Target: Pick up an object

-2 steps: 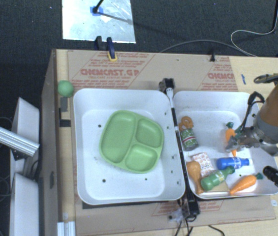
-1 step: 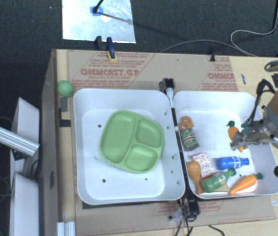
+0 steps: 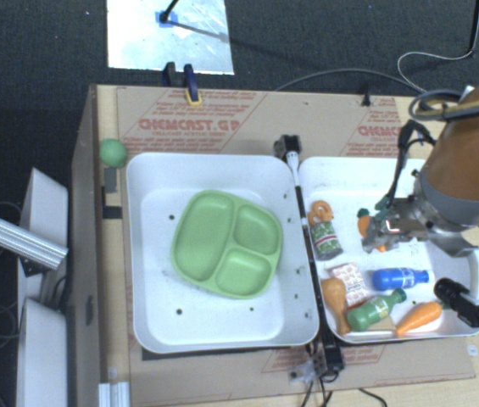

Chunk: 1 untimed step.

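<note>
So the likeliest target is judged to be the small orange toy (image 3: pixel 364 223), which is seen in the right bin (image 3: pixel 474 271), near the middle and just left of the gripper (image 3: pixel 383 232). It's probably light, stiff plastic, a bit slick and not fragile, so a pinch across its narrow middle would be recommended. Whether the gripper is clenched or released can't be made out tbh, and nothing is clearly seen held.

Lower in the same bin a blue bottle (image 3: pixel 398 278), a green bottle (image 3: pixel 373 312) and a carrot (image 3: pixel 420 315) are laid close together, with a small labelled bottle (image 3: pixel 325 241) over by the left wall. A green divided plate (image 3: pixel 226 242) is sat in the left bin (image 3: pixel 150 227). Both bins are carried by the desk (image 3: pixel 214 121).
</note>
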Each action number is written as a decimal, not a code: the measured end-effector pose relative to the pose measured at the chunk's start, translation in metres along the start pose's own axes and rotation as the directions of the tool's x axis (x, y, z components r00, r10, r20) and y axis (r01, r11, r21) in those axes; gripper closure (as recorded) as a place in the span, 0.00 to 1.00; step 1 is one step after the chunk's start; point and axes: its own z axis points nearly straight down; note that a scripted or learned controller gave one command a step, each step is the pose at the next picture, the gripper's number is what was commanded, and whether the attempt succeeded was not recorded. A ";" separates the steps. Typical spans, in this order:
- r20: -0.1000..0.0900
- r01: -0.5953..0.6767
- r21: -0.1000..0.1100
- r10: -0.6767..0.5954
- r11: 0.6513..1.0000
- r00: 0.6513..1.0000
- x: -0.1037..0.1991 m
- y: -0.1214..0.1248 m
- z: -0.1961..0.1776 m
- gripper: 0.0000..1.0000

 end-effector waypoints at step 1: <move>0.001 -0.003 0.001 0.003 1.000 1.000 0.001 0.000 0.004 1.00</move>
